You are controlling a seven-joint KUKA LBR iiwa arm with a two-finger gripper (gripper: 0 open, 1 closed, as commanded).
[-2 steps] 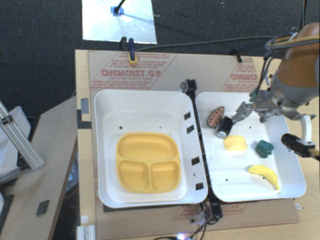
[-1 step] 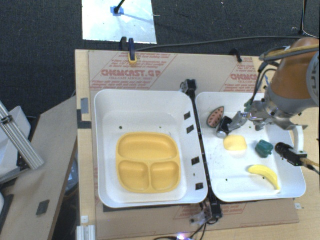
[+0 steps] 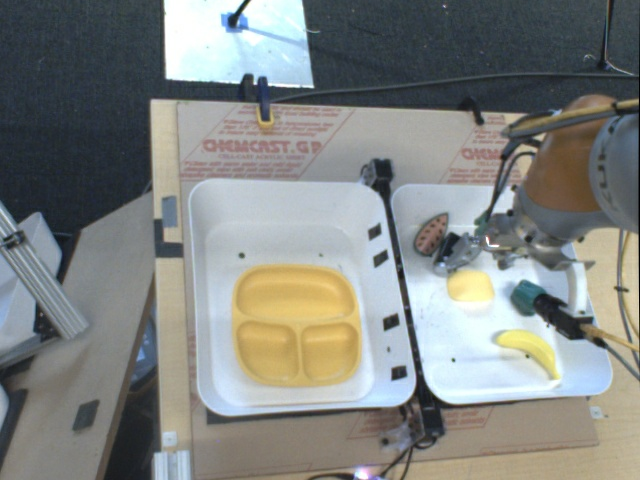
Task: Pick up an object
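My gripper is low in the right bin, near its back left part. Just to its left lies a watermelon-slice toy, red-brown with a green rim. Just below the gripper sits a pale yellow rounded lump. Whether the gripper touches either of them I cannot tell, and nothing shows between its tips. A yellow banana lies toward the bin's front right, apart from the gripper.
The left bin holds a yellow divided plate. A black divider with clips runs between the two bins. The arm's grey and orange body hangs over the right bin's back right corner.
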